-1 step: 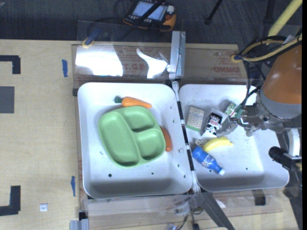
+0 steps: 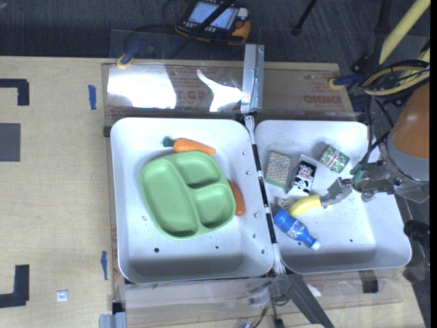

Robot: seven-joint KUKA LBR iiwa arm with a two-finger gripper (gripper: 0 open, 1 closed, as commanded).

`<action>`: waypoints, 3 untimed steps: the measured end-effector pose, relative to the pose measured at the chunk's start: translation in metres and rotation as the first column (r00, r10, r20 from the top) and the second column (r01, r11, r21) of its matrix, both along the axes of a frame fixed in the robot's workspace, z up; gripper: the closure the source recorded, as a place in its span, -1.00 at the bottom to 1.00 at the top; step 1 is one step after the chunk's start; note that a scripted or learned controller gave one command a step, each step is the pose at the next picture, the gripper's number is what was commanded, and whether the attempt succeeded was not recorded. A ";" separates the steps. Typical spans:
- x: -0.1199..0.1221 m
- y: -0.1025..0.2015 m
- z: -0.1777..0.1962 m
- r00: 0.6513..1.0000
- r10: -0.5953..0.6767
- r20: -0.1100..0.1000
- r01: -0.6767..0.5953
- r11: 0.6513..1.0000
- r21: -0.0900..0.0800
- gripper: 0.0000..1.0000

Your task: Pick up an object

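In the right bin (image 2: 382, 241) several small objects lie loose. A yellow rounded piece (image 2: 305, 205) sits mid-bin, with a blue bottle with a white cap (image 2: 295, 228) just below it. Above them are a black-and-white small box (image 2: 304, 176), a grey-green flat packet (image 2: 278, 167) and a green-and-white wrapped item (image 2: 334, 158). My gripper (image 2: 336, 191) reaches in from the right, low over the bin. Its tip is just right of the yellow piece, close to it or touching its end. Nothing is lifted.
The left bin (image 2: 130, 183) holds a green divided plate (image 2: 188, 193), a toy carrot (image 2: 193, 145) above it and an orange piece (image 2: 237, 199) at its right rim. A raised divider (image 2: 263, 190) separates the bins. A clear panel stands behind them.
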State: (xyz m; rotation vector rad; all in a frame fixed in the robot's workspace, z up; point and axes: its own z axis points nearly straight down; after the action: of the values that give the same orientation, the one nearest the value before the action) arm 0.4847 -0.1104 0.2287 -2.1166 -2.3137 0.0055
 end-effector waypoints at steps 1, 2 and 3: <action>0.070 -0.043 -0.135 0.999 0.051 0.004 -0.051 0.999 0.000 -1.00; 0.147 -0.036 -0.144 0.984 0.177 0.009 -0.177 0.984 -0.003 -1.00; 0.047 -0.053 -0.098 1.000 0.021 0.006 -0.021 1.000 0.000 -1.00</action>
State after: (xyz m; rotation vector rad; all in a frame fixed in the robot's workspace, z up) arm 0.5322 -0.1630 0.1303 -2.0946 -2.3393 -0.0002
